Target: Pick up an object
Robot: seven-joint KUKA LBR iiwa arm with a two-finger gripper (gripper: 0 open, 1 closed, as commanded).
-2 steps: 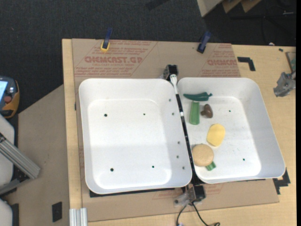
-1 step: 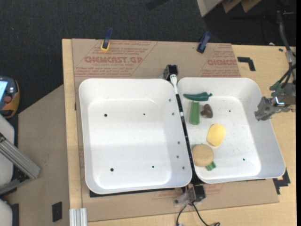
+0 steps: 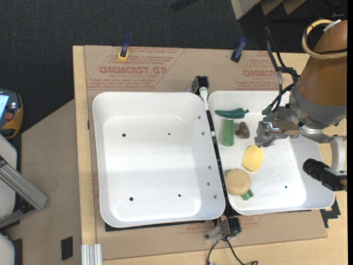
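Yellow lemon-like object (image 3: 253, 158), lower right of frame, is looking light and smooth; I'm hovering the gripper (image 3: 263, 137), state unclear, aiming across its middle.

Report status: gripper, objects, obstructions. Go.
Two-finger gripper low in right white bin, nothing seen held. Pale yellow round object just below it. Small brown lump, green cylinder close alongside.
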